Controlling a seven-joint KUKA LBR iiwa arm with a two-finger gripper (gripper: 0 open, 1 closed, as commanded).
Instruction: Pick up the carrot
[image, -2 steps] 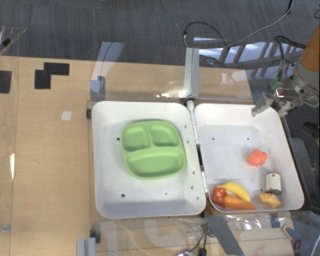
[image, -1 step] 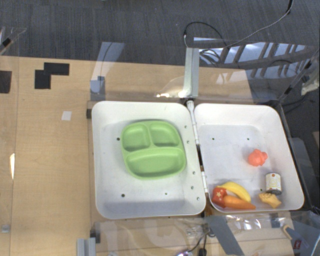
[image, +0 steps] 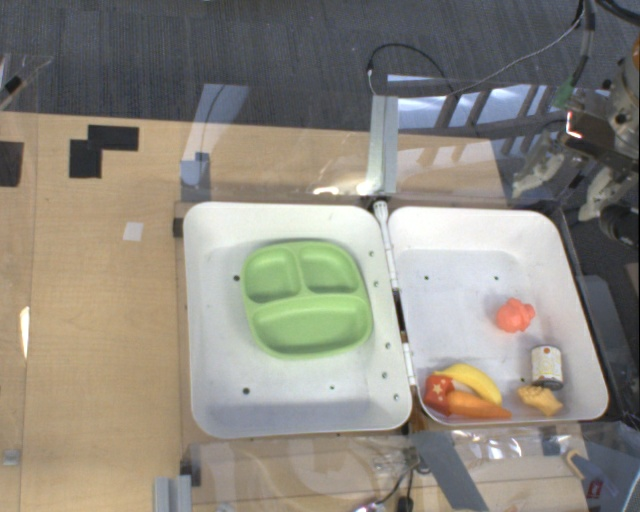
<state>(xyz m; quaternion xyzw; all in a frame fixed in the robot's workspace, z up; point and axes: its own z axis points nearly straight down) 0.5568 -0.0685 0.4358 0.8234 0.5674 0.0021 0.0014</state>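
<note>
Carrot (image: 477, 405) first: it lies on its side at the near edge of the right bin (image: 470, 250), close to the corner by the divider between the two bins. A red pepper-like toy (image: 436, 390) touches its thick left end, and a banana (image: 472, 380) lies just behind it, touching or nearly so. That crowding shapes the step ahead of us, which we judge to be the approach, since nothing has been lifted.

We would come down with the fingers straddling the carrot across its narrow width, nearer the tapered right end where the neighbours stand clear. One finger must slip between carrot and banana, the other between carrot and bin wall, so a steep descent serves best.

The gripper (image: 600, 190) seems to sit at the upper right, beyond the bin's far corner and well apart from the carrot, though that part of the view is cluttered with cables. We cannot tell how far its fingers stand apart, and we see nothing between them.

Elsewhere in the right bin sit a pink toy (image: 515, 315), a small can (image: 546, 366) and a yellow-brown piece (image: 541, 399). The left bin (image: 215, 400) bears a green divided plate (image: 305, 298).
</note>
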